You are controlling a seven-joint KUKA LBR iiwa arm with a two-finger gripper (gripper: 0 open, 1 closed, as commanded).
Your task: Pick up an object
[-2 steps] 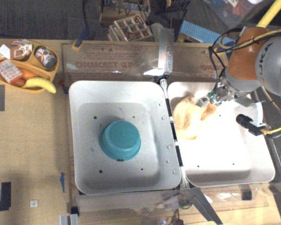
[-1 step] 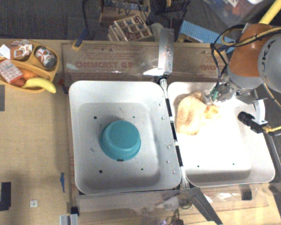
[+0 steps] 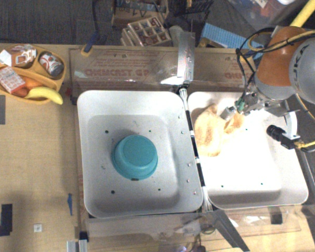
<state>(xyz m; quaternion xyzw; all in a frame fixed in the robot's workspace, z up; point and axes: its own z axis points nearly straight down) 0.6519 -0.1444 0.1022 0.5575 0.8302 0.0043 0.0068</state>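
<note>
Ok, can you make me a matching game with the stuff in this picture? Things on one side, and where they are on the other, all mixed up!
Things:
1. teal bowl
2. tan cloth
3. banana
4. gripper

Places:
A. on the yellow tray at the bench's far left
B. over the right bin, at the cloth's edge
C. upside down in the left bin
D. lying in the right bin, by the divider

Pairs: 1-C, 2-D, 3-A, 4-B

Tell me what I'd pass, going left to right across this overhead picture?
Yellow tray of toy food → left white bin holding an upside-down teal bowl → right white bin with a pale yellow cloth → the robot's gripper → the arm's orange band.
</note>
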